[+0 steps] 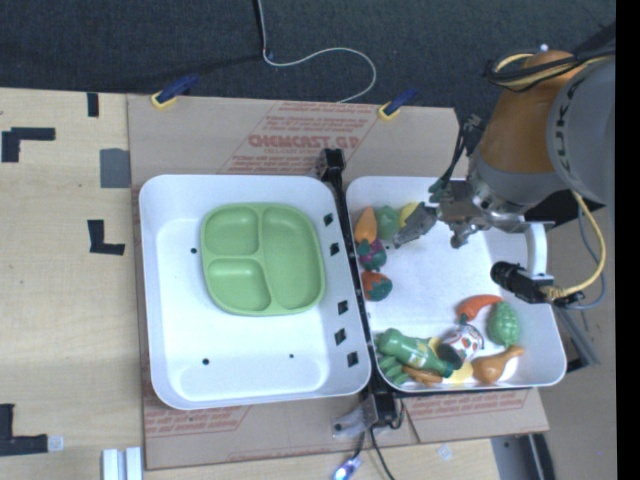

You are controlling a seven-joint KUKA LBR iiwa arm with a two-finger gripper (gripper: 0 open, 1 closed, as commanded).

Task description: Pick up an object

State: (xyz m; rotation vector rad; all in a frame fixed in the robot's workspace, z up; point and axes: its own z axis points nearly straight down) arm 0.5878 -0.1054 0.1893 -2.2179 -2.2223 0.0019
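While the arm (545, 118) reaches in from the right, its tool (438, 226) hangs over the upper part of the right bin (545, 373), above bare white floor near the bin's back wall. Honestly I can't tell how the tool is set, the view is too small and dark around its tip to say, and I can't make out anything being carried in it.

Possible pick targets are all in that right bin. Along its left wall there's a little column of toy food: an orange piece (365, 222) at the top, a small yellow-green bit (408, 211) just to its right, then a teal and purple item (373, 256) below, then a red-orange one with green on it (377, 286). The tool sits just right of that top group, close to the yellow-green bit.

Down in the front of the bin is a second pile: a green toy (400, 346), a red and white item (462, 342), a green leafy-looking piece (505, 322) with an orange-red strip (478, 305) next to it, and an orange-brown thing (495, 366) at the front wall. These are well apart from the tool.

Left bin (165, 268) has a light green divided plate (264, 258) lying flat in its upper half. Both bins sit on cardboard (290, 138) on the tabletop (60, 298), with a white cable (320, 58) looping behind.
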